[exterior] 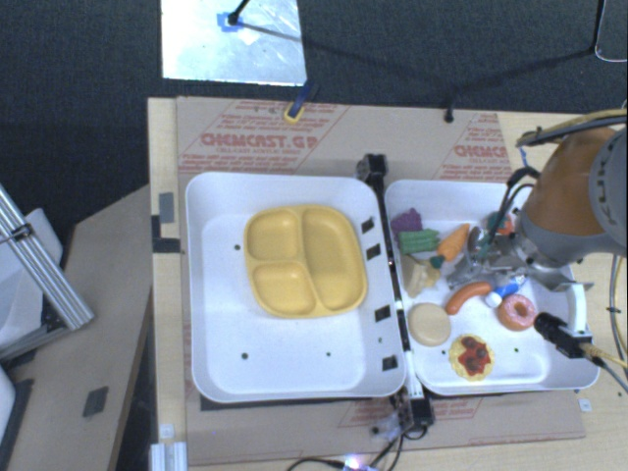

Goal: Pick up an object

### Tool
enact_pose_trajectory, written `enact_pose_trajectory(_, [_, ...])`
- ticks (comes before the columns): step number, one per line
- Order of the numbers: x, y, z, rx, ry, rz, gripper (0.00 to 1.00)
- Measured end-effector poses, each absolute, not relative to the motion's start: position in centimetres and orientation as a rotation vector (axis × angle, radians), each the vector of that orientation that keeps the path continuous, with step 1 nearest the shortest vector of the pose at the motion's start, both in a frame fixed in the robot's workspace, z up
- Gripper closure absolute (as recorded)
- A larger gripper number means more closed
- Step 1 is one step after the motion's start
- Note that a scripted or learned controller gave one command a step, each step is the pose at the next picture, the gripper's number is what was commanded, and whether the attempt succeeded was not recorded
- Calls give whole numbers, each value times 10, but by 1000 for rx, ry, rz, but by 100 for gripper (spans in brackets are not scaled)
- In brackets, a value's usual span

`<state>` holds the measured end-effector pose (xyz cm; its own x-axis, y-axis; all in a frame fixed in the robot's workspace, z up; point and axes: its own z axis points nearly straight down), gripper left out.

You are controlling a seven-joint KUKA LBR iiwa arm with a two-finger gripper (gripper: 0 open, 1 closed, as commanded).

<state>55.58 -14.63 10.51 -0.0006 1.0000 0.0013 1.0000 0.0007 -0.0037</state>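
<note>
My gripper (pixel 478 255) reaches down into the right bin (pixel 530 369) from the right, under the grey and orange arm (pixel 579 199). It hangs among toy foods. An orange carrot (pixel 452 242) lies just left of it and a red sausage (pixel 467 295) just below it. A small blue piece (pixel 506 287) and a pink donut (pixel 516 311) sit to its lower right. Nothing can be seen held in it.
The right bin also holds a purple piece (pixel 406 222), a green piece (pixel 418 240), a pale wedge (pixel 419 278), a tan bun (pixel 429 324) and a red-topped tart (pixel 472 356). A yellow divided plate (pixel 302 260) lies in the left bin (pixel 211 292).
</note>
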Motion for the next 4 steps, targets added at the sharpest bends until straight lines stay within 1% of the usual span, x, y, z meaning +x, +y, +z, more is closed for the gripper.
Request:
enact_pose_trajectory(1, [556,-146,83,-2219,-2221,0,0])
enact_pose_trajectory(2, [557,-146,95,-2222,-2223,-3,100])
enact_pose_trajectory(3, [560,-141,140,-2220,-2229,-5,100])
enact_pose_trajectory(4, [566,-142,204,-2221,-2232,-7,100])
